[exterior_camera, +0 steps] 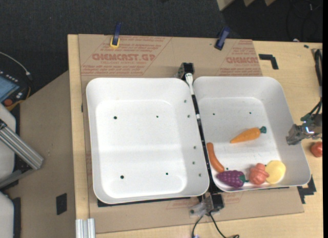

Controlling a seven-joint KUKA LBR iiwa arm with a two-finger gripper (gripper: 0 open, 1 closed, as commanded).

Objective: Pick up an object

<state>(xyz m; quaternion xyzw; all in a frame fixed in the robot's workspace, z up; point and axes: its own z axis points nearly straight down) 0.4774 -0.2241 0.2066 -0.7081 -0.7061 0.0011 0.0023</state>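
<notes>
**binwatcher:** So where's everything sitting? From the overhead camera I count two white bins side by side on a cardboard-covered bench, the left bin (138,139) and the right bin (241,93).

**pickbot_fan:** All the toy food is in the right bin, bunched toward the near end. The carrot (247,135) lies by itself around the middle, tilted, green tip pointing right. Along the left wall there's a reddish sausage (214,157), and its near end is just beside the purple grapes (231,178). Right of the grapes comes a red-orange fruit (259,173), touching a yellow lemon (275,171) in the near right corner.

**binwatcher:** And the gripper?

**pickbot_fan:** The gripper (296,135) is at the right rim of the right bin, about level with the carrot but well apart from it. It's tiny and cut off at the frame edge, so honestly can't tell how it's set. Nothing visible in it.

**binwatcher:** Anything else?

**pickbot_fan:** Two blue clamps (116,35) on the far edge of the cardboard.
</notes>
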